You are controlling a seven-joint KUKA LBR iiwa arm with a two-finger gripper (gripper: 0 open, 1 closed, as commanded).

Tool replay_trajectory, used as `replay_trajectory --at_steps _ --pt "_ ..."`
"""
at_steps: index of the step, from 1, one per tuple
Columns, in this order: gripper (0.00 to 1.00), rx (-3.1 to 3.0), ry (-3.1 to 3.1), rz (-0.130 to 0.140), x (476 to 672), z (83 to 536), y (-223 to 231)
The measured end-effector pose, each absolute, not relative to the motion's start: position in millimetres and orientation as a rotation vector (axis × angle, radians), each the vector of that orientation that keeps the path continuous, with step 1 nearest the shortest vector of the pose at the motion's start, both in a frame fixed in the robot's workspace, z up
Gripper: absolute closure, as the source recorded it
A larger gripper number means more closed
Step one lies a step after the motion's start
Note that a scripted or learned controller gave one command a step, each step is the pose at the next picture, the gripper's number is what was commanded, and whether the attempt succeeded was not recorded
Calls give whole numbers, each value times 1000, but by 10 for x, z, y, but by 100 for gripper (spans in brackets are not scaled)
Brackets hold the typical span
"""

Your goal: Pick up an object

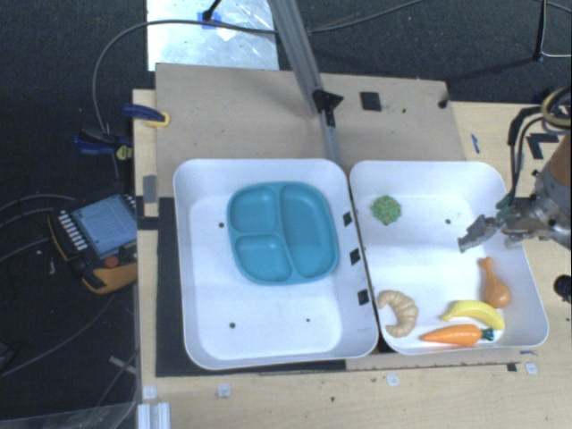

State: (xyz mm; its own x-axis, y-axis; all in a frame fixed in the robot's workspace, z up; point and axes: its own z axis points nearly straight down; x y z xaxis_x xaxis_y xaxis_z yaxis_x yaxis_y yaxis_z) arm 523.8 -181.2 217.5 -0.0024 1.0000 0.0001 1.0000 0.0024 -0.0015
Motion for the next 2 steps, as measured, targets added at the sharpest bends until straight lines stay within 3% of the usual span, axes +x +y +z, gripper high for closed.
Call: replay_trajectory --at_steps 2 --pt "0 -2219 -2220 2 5265 1126 -1691"
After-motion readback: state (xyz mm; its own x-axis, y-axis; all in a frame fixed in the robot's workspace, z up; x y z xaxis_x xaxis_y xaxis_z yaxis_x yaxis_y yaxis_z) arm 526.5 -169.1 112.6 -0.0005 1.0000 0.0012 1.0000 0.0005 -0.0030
